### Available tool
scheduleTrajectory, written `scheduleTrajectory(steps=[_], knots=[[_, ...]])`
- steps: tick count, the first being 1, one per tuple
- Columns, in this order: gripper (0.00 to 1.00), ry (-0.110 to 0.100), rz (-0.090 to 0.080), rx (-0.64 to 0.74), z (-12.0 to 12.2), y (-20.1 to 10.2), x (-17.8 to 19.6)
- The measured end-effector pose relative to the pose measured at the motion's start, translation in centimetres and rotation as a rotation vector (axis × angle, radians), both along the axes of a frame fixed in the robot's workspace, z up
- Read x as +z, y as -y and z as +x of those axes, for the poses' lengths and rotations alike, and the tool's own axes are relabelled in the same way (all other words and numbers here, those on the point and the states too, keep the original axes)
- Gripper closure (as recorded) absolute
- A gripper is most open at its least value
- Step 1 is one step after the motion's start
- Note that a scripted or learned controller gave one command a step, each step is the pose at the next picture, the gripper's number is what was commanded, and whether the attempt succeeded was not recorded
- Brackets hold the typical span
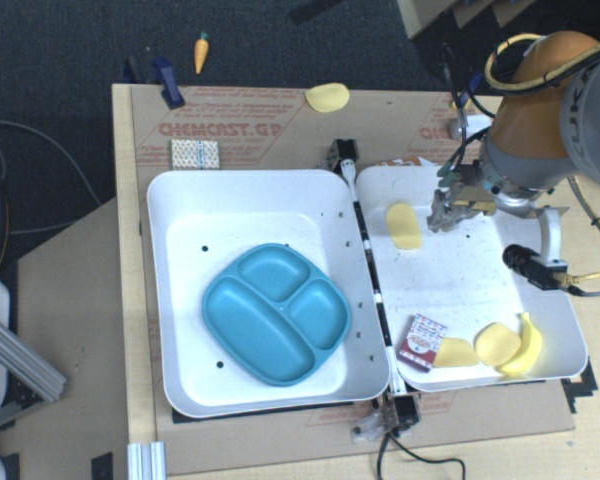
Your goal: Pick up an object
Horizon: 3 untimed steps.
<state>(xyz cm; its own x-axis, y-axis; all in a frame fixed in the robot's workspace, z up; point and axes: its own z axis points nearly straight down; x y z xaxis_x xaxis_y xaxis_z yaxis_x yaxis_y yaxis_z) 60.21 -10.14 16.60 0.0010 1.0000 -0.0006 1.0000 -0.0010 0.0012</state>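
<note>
The right bin (480, 268) holds a pale yellow piece (405, 226) near its far left. At its near edge lie a small red and white packet (421, 340), a yellow round piece (497, 343), another yellow piece (456, 352) and a banana-like piece (527, 347). My gripper (445, 214) hangs over the far part of this bin, just right of the pale yellow piece, with nothing visibly held.
The left bin (180, 218) holds a blue divided plate (275, 313). On the bench behind the bins lie a yellow piece (328, 97), a small patterned packet (195, 153), a blue clip (167, 81) and a small orange carrot-like item (201, 53). A black part (528, 264) sticks out from the arm over the right bin.
</note>
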Motion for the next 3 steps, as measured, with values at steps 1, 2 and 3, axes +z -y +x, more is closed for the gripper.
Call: scheduleTrajectory(steps=[1,2,3], knots=[[0.0,-0.003,0.001,0.0,-0.1,-0.1,-0.1],[0.0,-0.003,0.001,0.001,3.6,-1.0,-8.3],[1.0,0.002,0.0,0.001,3.8,-1.0,-7.1]])
